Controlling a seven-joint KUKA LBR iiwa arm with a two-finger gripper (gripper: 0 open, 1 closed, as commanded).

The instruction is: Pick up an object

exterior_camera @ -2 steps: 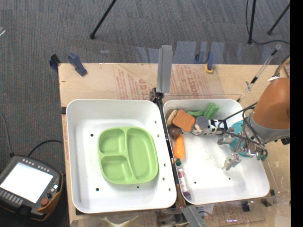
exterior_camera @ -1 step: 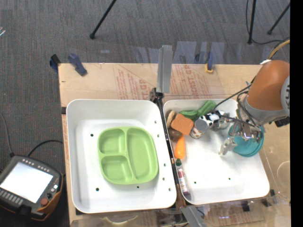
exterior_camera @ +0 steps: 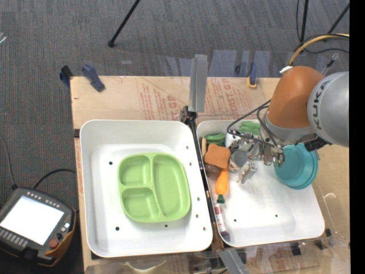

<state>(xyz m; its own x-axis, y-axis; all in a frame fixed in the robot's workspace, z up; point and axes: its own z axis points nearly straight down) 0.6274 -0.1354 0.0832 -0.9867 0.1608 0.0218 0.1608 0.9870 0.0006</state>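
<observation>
The metal two-finger tool [exterior_camera: 246, 165] hung over the right shallow white plastic bin [exterior_camera: 285, 224]; whether it was clenched or released could not be told. Just left of the tool lay a smooth orange carrot-shaped toy [exterior_camera: 222, 183], long axis near vertical in view, green tip toward the bin's near edge. A brown block [exterior_camera: 217, 155] touched its upper end. A teal bowl [exterior_camera: 296, 165] sat right of the tool.

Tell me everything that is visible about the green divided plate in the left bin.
The green divided plate is light green and looks like smooth plastic. It is roughly square with rounded corners and has three compartments: two smaller ones on its left side and one long one on its right. It lies flat and upright on the floor of the left bin, slightly rotated, near the middle. Nothing else touches it.
</observation>
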